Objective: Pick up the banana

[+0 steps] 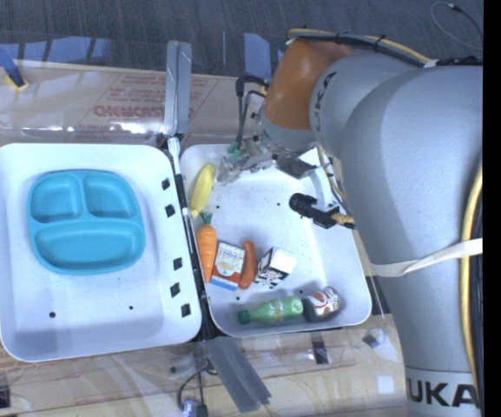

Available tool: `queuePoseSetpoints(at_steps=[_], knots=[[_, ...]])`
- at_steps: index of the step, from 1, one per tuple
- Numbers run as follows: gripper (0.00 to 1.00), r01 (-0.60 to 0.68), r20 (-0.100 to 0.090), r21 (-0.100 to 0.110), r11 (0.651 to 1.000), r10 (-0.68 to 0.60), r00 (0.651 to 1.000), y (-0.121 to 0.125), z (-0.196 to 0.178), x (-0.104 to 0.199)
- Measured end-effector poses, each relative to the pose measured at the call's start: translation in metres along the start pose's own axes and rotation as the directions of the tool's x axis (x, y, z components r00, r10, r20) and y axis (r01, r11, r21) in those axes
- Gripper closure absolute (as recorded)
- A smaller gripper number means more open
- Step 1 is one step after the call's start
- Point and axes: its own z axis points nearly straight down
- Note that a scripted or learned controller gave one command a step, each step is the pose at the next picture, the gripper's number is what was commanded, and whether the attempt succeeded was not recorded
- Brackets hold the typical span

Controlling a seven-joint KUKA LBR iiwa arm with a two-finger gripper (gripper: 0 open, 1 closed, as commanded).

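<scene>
I see the curved yellow banana (201, 188) pressed against the left wall of the shallow white right-hand bin (347, 259), so that side is blocked. An orange carrot (207, 248) sits just below it, while the bin floor to its right lies open

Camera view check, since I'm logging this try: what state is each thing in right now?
banana: lying at the right bin's left wall, not held
gripper: just right of the banana
carrot: lying flat
green bottle: on its side
can: on its side
blue plate: flat in the left bin
</scene>
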Motion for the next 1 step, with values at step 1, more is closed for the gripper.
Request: queuePoseSetpoints(at_steps=[1], knots=[[0.00,0.001,0.000,0.000,1.000,-0.001,1.000,0.0000,0.0001,0.0002]])
